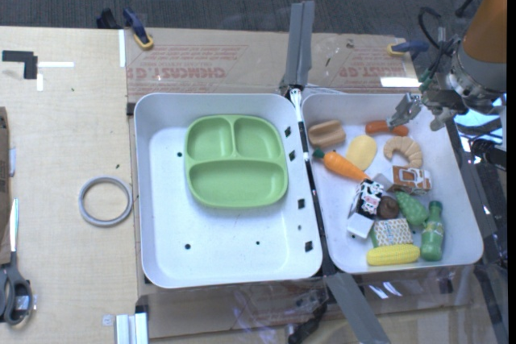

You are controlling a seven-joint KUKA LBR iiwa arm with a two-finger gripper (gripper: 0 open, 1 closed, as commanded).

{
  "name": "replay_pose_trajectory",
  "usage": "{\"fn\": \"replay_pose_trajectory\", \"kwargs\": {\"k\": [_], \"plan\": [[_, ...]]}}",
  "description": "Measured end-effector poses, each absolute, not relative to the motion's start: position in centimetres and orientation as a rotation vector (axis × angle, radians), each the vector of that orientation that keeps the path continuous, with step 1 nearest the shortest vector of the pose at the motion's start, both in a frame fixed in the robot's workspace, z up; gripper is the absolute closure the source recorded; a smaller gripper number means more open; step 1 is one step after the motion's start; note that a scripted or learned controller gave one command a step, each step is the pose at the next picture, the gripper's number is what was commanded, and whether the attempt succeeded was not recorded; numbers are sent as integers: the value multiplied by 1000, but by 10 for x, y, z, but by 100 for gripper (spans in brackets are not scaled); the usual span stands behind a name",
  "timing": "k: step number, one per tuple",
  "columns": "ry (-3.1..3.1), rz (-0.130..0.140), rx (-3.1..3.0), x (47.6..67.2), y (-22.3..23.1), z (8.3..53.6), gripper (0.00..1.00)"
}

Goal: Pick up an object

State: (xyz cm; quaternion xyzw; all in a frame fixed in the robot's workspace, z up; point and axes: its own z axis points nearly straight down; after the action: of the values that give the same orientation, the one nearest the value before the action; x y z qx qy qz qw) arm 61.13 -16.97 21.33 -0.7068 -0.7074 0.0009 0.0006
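1. Two white bins sit side by side on the surface (64,133). The left bin (161,238) holds a green divided plate (236,159), lying flat toward the far half; its three compartments have nothing in them.
2. The right bin (459,197) holds a cluster of toy foods.
3. Along its far side: a hot dog (326,130) near the divider, a small orange sausage (380,127), and a croissant (404,149) toward the right wall.
4. In the middle: a carrot (345,166) lying at a slant with its green end toward the divider, a pale yellow piece (362,150) just beside it, and a brown box (409,178) below the croissant.
5. Toward the near side the things crowd together and touch: a black-and-white carton (367,201), a dark brown piece (389,208), a green vegetable (412,209), a green bottle (433,232), a speckled block (393,232), and a corn cob (393,255) lying along the near wall.
6. The arm (488,36) comes in at the upper right. The tool (407,110) hangs over the far right corner of the right bin, just beside the sausage and above the croissant. Whether its fingers are wide or narrow I cannot tell, and nothing is seen held in them.
7. On the surface left of the bins lie a grey ring (106,200) and scissors (14,286) at the edge.
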Motion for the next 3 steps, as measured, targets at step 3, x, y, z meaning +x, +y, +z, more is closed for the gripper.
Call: {"fn": "replay_pose_trajectory", "kwargs": {"k": [3], "plan": [[-1954, 3, -2459, 616, -98, 92, 0]]}}
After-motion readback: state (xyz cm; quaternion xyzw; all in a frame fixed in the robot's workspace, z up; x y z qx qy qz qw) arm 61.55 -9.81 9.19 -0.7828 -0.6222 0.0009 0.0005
